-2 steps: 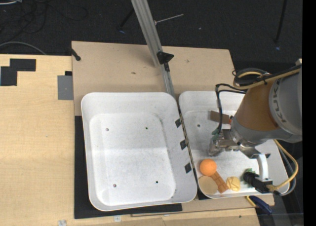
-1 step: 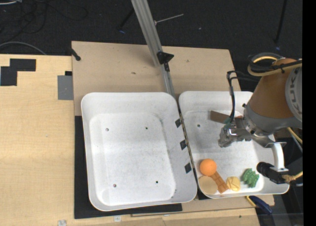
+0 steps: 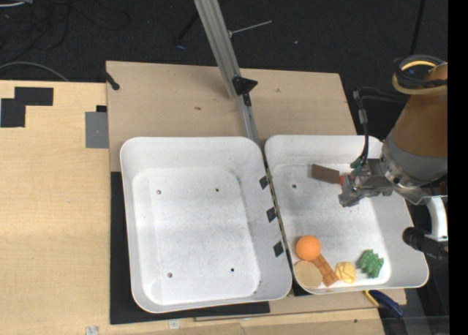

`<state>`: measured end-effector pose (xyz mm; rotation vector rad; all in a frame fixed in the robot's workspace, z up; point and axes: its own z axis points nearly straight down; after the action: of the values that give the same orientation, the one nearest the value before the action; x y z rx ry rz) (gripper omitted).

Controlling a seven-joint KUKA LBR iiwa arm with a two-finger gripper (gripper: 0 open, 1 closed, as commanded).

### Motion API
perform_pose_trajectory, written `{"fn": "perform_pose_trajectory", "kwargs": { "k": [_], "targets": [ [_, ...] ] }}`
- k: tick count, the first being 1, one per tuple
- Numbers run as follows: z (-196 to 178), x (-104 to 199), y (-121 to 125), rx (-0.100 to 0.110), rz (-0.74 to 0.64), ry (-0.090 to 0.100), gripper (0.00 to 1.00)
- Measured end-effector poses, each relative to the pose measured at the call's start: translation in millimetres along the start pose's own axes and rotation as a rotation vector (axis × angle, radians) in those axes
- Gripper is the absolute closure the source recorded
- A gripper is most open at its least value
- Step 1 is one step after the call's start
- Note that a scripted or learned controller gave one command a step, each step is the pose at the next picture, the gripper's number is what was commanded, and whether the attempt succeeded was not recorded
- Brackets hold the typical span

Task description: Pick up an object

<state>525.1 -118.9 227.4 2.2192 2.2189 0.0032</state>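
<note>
Camera view: gripper (image 3: 351,196) hangs over right bin (image 3: 322,152), mid-right; can't tell its state. Brown block (image 3: 325,173) lies just beside it, toward bin's back. Orange ball (image 3: 308,246), tan piece (image 3: 310,273), yellow lump (image 3: 345,272), green toy (image 3: 371,262) crowd front edge. Best bet imo: go for the block w/ gripper centred, straight down.

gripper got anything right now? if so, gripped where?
Cannot tell. The gripper hangs over the right bin, with a brown block just to its left; no object shows between its fingertips, but the view is too coarse to be sure.
</note>
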Motion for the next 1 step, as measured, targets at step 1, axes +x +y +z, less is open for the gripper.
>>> {"fn": "perform_pose_trajectory", "kwargs": {
  "k": [1],
  "targets": [
    [23.8,0.4,-0.7,0.01,0.001,0.002,1.0]
  ]
}}
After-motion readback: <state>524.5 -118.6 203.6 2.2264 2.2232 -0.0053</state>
